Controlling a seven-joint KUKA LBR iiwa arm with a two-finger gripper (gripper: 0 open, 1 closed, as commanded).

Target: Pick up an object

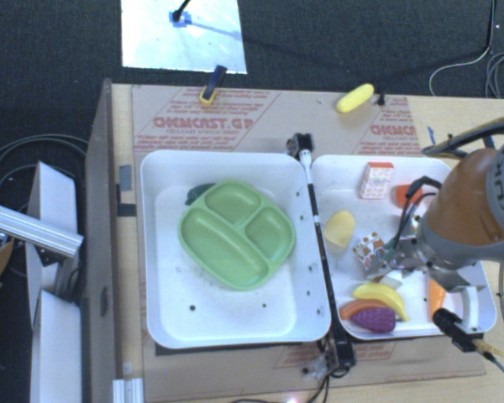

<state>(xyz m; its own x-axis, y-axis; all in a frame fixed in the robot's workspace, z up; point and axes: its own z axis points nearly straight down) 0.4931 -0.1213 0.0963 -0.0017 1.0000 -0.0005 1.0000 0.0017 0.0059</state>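
My gripper point(389, 259) hangs low over the middle of the right bin point(346, 172), at the end of the grey arm with its orange band point(470, 196). It is right beside a small patterned cube point(369, 246), and I cannot tell whether they touch. A yellow pear-shaped piece point(340, 227) lies to the left of the cube. A banana point(380, 295), a purple bunch of grapes point(375, 318) and an orange piece point(353, 309) lie near the front edge. A small white and orange carton point(375, 180) stands at the back.
The left bin point(164, 309) bears a green divided plate point(237, 234). An orange item point(402, 196) lies by the arm, another point(437, 293) under it. A yellow object point(354, 98) rests on the cardboard behind the bins.
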